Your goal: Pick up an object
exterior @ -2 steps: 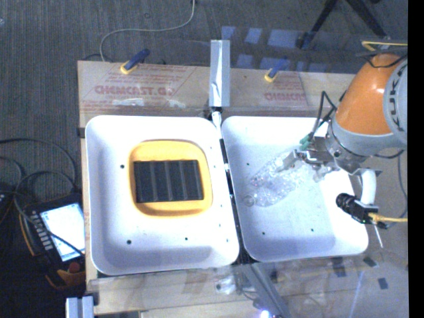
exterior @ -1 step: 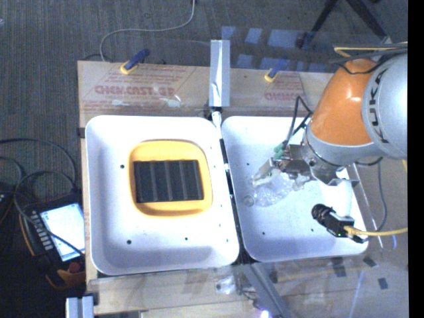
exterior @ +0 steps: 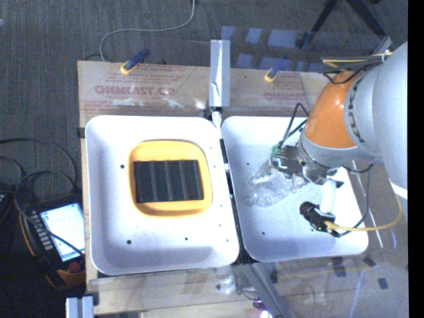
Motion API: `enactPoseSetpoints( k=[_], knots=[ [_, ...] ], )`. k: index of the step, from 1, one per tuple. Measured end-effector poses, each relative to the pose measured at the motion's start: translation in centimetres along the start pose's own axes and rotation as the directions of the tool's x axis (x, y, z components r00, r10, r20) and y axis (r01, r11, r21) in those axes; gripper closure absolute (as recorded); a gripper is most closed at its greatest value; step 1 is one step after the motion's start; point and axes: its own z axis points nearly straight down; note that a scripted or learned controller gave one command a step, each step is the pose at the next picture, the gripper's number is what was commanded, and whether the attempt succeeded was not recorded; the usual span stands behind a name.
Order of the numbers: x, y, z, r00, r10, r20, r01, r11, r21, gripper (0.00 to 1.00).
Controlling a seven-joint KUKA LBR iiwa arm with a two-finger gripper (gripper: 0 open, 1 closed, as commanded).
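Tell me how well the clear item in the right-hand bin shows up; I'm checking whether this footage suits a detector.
In the camera view, the clear plastic bottle reads faintly against the white right bin, marked mostly by small glints and soft edges; the yellow tray in the left bin stands out sharply by contrast; the arm's wrist hides part of the right bin, and the whole picture is slightly soft.

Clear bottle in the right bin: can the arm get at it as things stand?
Probably yes. The bottle lies on the right bin floor, right beside the wrist, with nothing on top of it. It is transparent and hard to make out, so its exact outline is uncertain.
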Motion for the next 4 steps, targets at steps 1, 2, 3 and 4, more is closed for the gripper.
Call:
enactPoseSetpoints(
  k=[1, 2, 3, 4],
  knots=[
    [-5.1, 4.2, 1.4, 0.995, -0.099, 0.002, 0.099, 0.995, -0.002, 0.0],
    [-2.5, 0.1, 3.8, 0.997, -0.076, 0.004, 0.076, 0.997, -0.029, 0.0],
    [-5.5, 0.2, -2.2, 0.991, -0.131, 0.0, 0.131, 0.991, -0.003, 0.0],
    [-0.8, -0.1, 3.9, 0.94, -0.341, 0.009, 0.341, 0.94, -0.024, 0.0]
  ],
)
